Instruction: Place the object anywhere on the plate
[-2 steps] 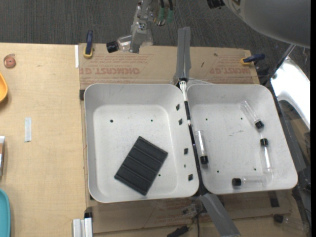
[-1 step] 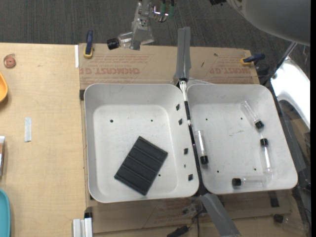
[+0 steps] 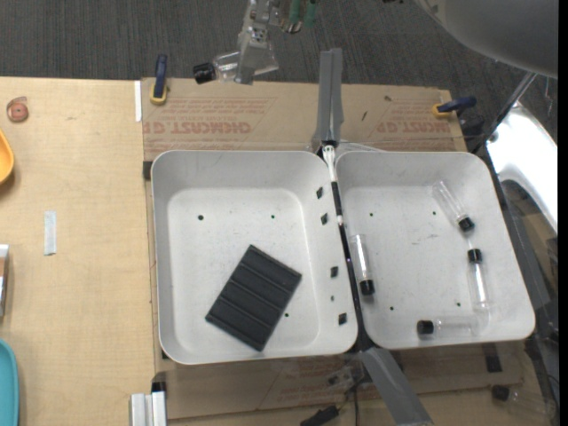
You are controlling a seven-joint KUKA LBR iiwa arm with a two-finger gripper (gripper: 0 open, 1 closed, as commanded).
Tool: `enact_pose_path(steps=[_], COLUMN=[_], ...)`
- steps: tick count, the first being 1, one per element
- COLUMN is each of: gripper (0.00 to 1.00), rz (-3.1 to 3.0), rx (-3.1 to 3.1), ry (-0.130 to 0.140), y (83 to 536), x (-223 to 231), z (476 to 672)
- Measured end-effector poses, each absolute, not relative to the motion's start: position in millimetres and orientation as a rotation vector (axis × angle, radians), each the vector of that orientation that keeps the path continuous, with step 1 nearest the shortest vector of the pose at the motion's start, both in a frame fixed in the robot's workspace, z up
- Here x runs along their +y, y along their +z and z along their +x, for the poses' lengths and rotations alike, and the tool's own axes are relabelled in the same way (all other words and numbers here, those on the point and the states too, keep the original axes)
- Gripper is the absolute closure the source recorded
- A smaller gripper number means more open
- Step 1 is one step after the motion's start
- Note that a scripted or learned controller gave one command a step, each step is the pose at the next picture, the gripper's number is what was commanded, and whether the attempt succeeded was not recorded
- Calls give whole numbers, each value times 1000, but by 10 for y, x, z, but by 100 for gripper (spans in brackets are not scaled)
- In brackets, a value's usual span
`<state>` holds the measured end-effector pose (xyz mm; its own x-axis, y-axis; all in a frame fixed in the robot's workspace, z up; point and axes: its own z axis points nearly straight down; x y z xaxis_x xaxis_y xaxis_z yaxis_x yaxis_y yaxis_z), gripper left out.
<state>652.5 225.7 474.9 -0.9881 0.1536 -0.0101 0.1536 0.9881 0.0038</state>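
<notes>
Where we see the gripper: the gripper (image 3: pixel 255 50) hangs high over the far strip of cardboard (image 3: pixel 266 118), beyond the left bin (image 3: pixel 164 238), and is blurred.
Hand state: we cannot tell whether it is spread or pressed together.
At the gripper's tip: a clear tube (image 3: pixel 229 64) with a black cap pointing to the view's left lies across the tip. We cannot tell whether it is pinched or merely in line with the tip.
Plate: we see a black ribbed plate (image 3: pixel 255 296) lying flat in the left bin, turned at a slant, toward the near side, apart from the walls.
Right bin: the right bin (image 3: pixel 506 238) holds four more clear tubes with black caps.
Tube by the divider: one tube (image 3: pixel 361 260) lies along the left wall, cap toward us.
Far tube: a second tube (image 3: pixel 449 204) lies slantwise near the far right corner, cap toward us.
Right-wall tube: a third tube (image 3: pixel 479 284) runs along the right wall, cap away from us.
Near tube: a fourth tube (image 3: pixel 454 328) lies along the near wall, cap to the view's left.
Between the bins: a grey bar (image 3: pixel 330 96) runs back from the seam where the two bins touch.
Clamps: a blue and yellow clamp (image 3: pixel 160 80) grips the cardboard's far left corner; another clamp (image 3: pixel 453 106) sits at the far right.
Bench: the wooden bench (image 3: pixel 80 309) spreads to the view's left.
</notes>
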Motion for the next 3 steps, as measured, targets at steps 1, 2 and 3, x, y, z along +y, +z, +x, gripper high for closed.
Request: enact_pose_path(steps=[1, 2, 3], gripper=[100, 100, 100], rz=[242, 243, 243], rx=[3120, 3118, 3117], ry=[6, 6, 7], y=[4831, 4909, 4986], x=[2258, 2260, 2263], z=[6537, 6550, 6563])
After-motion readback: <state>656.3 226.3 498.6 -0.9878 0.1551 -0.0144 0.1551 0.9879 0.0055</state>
